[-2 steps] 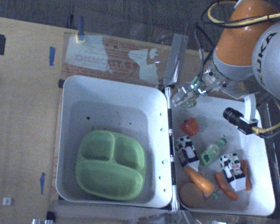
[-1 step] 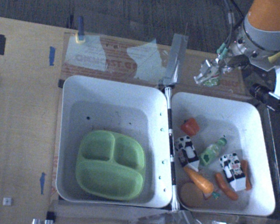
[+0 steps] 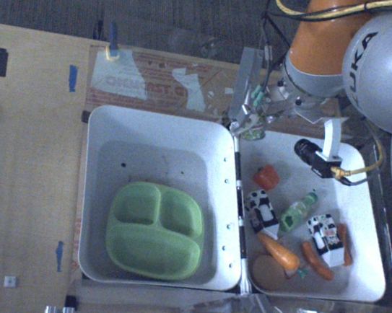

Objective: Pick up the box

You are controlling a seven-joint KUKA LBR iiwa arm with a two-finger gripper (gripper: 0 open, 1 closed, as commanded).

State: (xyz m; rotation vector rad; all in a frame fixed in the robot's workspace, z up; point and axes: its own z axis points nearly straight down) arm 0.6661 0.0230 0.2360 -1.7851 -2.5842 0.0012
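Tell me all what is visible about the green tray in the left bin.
The green tray is a divided plate of matte pale green, probably plastic, with rounded corners and three hollows: two smaller ones at the far side and one wide one at the near side. It lies flat, right side up, on the floor of the left bin, toward its near edge. Nothing rests in it.

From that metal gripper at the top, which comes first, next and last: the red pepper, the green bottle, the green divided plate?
Seen from the camera view, measured from the gripper:
1. Red pepper, right bin, near its top left corner.
2. Green bottle, right bin, middle.
3. Green divided plate, left bin, toward its lower edge.
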